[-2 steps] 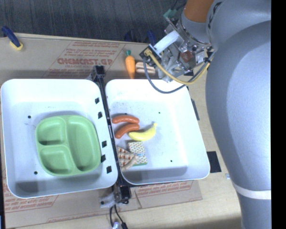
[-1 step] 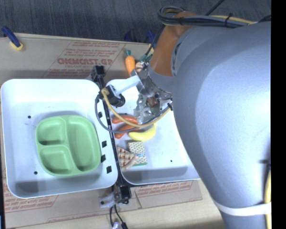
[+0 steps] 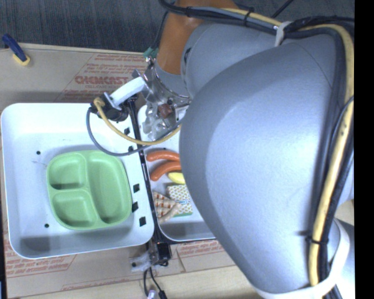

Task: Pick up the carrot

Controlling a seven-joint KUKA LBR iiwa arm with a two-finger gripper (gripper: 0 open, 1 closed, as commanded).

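The left bin (image 3: 15, 167) holds a green tray (image 3: 88, 190); the right bin (image 3: 181, 232) holds the carrot (image 3: 164, 156). The gripper (image 3: 154, 122) hangs above it; I cannot tell its state.

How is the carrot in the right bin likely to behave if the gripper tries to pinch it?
The carrot looks smooth and rounded, so it may roll or slip sideways under a pinch. It seems to be a stiff toy that should keep its shape. It lies close beside a second orange piece and near the bin wall, so a push would probably nudge its neighbours.
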